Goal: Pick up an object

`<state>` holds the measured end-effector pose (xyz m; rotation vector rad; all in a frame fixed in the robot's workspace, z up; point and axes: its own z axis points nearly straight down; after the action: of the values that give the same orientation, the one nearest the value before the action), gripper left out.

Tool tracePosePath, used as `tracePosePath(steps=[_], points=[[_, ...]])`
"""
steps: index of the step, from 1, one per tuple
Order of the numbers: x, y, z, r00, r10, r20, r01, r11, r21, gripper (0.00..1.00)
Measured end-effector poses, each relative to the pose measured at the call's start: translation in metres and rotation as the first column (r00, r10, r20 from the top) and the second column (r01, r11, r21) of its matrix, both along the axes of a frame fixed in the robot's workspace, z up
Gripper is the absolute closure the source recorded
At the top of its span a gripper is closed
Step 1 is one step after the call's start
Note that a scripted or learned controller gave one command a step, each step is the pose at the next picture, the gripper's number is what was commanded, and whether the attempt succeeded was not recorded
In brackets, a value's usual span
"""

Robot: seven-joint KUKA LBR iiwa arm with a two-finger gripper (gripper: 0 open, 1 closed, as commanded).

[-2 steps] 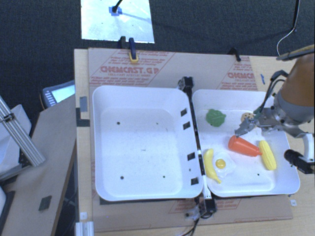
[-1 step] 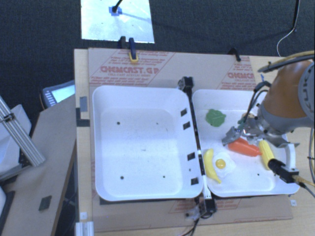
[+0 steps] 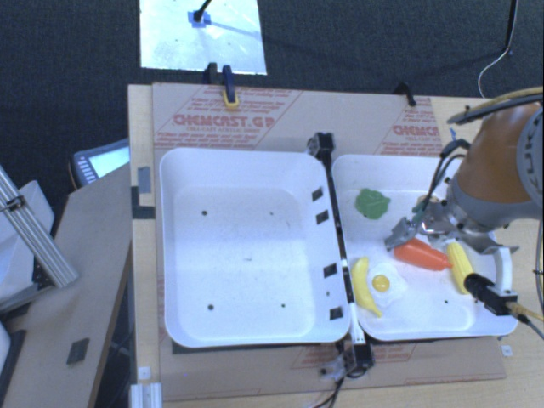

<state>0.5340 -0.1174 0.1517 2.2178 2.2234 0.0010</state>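
Four toys crowd the hand (image 3: pixel 399 235): carrot (image 3: pixel 422 255), corn (image 3: pixel 460 266), egg (image 3: pixel 384 283), banana (image 3: pixel 364 286).

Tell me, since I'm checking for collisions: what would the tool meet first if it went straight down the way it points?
Most likely the carrot, which lies right under the tool in the right bin. Depth is unclear from this slanted view, so it could land on the bin floor beside it.
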Motion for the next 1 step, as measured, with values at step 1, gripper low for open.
tracePosePath(steps=[1], points=[[0.0, 0.0, 0.0, 1.0, 0.0, 0.0, 0.0, 1.0, 0.0, 0.0]])
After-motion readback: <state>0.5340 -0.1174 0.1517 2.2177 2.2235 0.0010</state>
